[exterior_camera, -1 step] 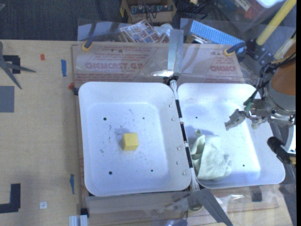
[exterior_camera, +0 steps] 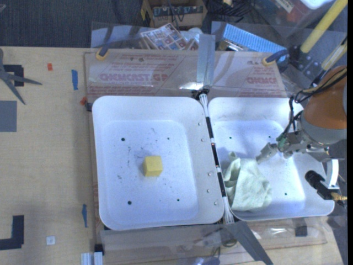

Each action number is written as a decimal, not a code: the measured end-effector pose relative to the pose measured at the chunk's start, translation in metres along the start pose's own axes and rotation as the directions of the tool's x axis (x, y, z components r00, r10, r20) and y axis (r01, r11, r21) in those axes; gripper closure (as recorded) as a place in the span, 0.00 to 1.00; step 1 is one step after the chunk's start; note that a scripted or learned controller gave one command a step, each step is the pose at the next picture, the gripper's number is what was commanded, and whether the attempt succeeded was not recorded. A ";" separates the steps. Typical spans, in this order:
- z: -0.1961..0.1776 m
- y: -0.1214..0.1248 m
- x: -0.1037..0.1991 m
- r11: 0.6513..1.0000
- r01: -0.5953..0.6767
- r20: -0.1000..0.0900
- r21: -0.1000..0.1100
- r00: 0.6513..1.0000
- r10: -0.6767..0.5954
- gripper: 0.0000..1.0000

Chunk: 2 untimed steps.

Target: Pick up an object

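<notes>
Camera view: cloth [exterior_camera: 248, 185] just beside gripper [exterior_camera: 266, 152]

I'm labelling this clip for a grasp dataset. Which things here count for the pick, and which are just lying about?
For the job:
- yellow block, left bin
- pale crumpled cloth, right bin
- pincer, above the right bin

Lying about:
- blue tape strip on the bench
- printed packet behind the bins

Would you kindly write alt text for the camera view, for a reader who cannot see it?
The grey arm's hand hangs over the right white bin, just above a crumpled pale green cloth lying against the bin's left wall. A small yellow foam cube sits alone in the middle of the left white bin.
</notes>
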<state>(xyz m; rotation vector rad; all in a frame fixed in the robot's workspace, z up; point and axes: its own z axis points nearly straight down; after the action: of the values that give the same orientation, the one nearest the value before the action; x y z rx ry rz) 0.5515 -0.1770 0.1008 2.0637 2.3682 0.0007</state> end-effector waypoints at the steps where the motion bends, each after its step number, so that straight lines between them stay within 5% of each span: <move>1: -0.011 0.001 -0.002 1.000 -0.003 0.003 -0.005 1.000 0.003 1.00; 2: -0.084 0.020 0.100 0.914 -0.407 0.000 0.000 0.914 0.407 1.00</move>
<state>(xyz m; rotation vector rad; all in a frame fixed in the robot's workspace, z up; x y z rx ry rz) 0.5571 -0.0750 0.1847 2.5109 1.8877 0.0007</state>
